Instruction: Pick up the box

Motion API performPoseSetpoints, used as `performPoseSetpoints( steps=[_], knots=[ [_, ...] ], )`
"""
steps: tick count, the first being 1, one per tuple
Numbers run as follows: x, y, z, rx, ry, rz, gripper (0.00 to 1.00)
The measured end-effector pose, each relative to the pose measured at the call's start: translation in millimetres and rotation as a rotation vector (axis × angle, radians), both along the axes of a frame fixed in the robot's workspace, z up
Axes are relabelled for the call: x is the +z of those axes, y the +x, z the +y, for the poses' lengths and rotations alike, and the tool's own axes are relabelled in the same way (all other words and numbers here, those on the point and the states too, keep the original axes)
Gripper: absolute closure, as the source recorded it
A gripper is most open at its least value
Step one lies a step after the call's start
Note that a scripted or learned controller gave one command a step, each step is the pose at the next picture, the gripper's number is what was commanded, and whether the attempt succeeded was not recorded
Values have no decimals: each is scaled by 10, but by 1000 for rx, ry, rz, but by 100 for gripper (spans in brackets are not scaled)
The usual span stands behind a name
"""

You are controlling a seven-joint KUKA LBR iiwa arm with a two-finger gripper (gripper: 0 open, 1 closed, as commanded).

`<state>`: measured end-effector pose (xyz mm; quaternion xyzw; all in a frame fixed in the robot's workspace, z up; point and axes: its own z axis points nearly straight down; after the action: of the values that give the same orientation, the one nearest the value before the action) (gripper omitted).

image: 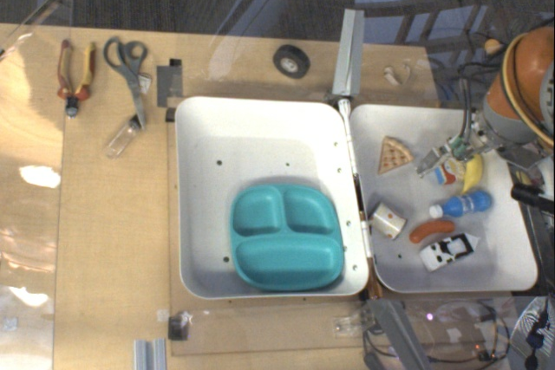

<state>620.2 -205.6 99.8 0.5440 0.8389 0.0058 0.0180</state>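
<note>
Box (388,220) sits at the left edge of the right bin (512,277), a small white block tilted against the wall beside the divider, well apart from the action. And the gripper (453,153) is over on the far side of that bin, low among the clutter near the banana (472,172) and a small red-and-white item (445,176). Whether the pincer is apart or together, I cannot tell. The arm (525,87) comes in from the right, orange band showing, wrist angled down and leftward. The blue bottle (463,205), sausage (431,230) and waffle slice (395,155) lie scattered between. My read: the box is untouched, and the wall will crowd any approach. Left bin (208,152) holds the teal tray (287,236)
</note>
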Motion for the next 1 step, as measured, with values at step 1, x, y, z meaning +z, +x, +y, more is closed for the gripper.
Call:
performPoseSetpoints(
  steps=[1],
  knots=[
    [-120, 79, 13, 56, 6, 28, 0]
  ],
)
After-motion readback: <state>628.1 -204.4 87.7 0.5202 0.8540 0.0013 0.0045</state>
